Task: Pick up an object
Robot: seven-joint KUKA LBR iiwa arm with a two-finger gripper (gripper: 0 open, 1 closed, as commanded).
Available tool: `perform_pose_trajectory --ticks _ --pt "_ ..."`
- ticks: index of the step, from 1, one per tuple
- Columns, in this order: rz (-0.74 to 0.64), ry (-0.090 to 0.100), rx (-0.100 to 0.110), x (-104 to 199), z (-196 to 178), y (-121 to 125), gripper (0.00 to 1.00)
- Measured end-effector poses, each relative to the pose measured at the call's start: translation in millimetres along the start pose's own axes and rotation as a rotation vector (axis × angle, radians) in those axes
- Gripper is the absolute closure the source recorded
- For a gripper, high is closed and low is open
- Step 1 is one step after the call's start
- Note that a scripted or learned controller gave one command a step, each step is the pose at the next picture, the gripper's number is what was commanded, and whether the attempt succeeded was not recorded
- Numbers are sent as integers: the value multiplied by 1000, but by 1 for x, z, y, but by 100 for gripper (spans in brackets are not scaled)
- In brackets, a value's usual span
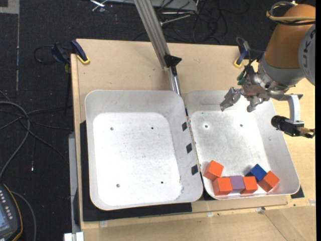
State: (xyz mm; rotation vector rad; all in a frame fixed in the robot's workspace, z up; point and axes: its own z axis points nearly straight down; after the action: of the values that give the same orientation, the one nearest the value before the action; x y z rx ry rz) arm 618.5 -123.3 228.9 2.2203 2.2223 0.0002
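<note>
Several small blocks lie along the near edge of the right bin (281, 149): an orange block (214, 169), another orange block (222, 186), a purple block (236, 184), an orange block (250, 184), a blue block (258, 171) and an orange block (270, 181). My gripper (240, 102) hangs above the far end of that bin, well away from the blocks. Its two fingers stand apart with nothing between them.
The left bin (95, 134) sits beside the right one. A slanted metal pole (153, 29) crosses the bench's far side and ends at the gap between the bins. Clamps (80, 53) sit at the bench's far corners.
</note>
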Motion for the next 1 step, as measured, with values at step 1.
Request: perform_pose_trajectory --ticks 1 --pt "0 0 0 0 0 0 0"
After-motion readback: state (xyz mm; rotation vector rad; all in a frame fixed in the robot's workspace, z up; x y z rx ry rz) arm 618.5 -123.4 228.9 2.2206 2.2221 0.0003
